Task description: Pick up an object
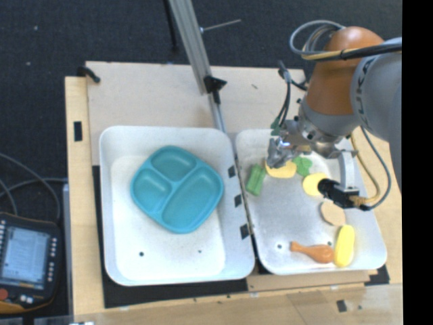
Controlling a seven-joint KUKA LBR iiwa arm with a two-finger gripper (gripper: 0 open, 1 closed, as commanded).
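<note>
- Dark floor around my bench; two white bins
- Gripper (279, 156) low in the right bin (298, 256), over a yellow piece (283, 171)
- I can't tell its grip; nothing lifted yet

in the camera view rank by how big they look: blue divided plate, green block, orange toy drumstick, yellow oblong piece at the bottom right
1. blue divided plate, by far the largest
2. orange toy drumstick and yellow oblong piece: too alike to rank
3. green block, smallest
</note>
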